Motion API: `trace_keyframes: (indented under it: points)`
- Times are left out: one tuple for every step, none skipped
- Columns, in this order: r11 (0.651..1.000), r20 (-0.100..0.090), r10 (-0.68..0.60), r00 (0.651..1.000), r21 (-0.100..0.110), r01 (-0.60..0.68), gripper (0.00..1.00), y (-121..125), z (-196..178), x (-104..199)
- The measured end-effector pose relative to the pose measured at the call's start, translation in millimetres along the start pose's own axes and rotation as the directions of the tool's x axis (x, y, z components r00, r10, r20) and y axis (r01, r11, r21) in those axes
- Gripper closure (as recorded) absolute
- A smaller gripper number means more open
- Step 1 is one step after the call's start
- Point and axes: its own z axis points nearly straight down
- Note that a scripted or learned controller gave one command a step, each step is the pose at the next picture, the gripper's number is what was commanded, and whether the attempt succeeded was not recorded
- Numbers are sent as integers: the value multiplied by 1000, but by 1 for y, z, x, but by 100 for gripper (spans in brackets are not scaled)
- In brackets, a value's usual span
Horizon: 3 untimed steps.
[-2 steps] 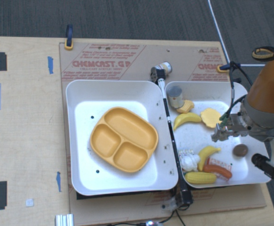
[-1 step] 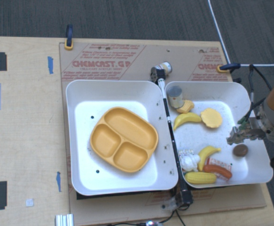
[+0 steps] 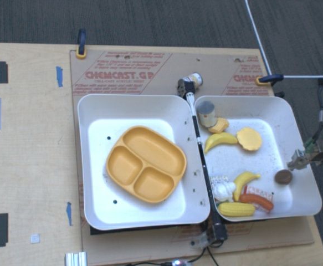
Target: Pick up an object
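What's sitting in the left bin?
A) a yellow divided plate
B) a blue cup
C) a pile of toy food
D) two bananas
A: the left bin holds a yellow divided plate with three compartments, while the toy food, such as the banana and the corn, lies in the right bin.

At the far right of the view, the tool [image 3: 302, 160] reaches in low, about level with the middle of the frame's height. It shows as a small, thin metallic piece pointing leftward, with greenish and dark wiring bunched just behind it. Its rear part runs off the right edge. The tool's tip looks narrow and slightly tilted downward; finer detail is too small to make out.
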Motion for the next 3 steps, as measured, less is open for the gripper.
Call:
trace_keyframes:
  points:
    - [1000, -1, 0, 1000, 0, 0, 100, 0, -6, -9]
    - [1000, -1, 0, 1000, 0, 0, 0, 0, -6, -9]
    - [1000, 0, 0, 1000, -2, 0, 0, 13, 95, 15]
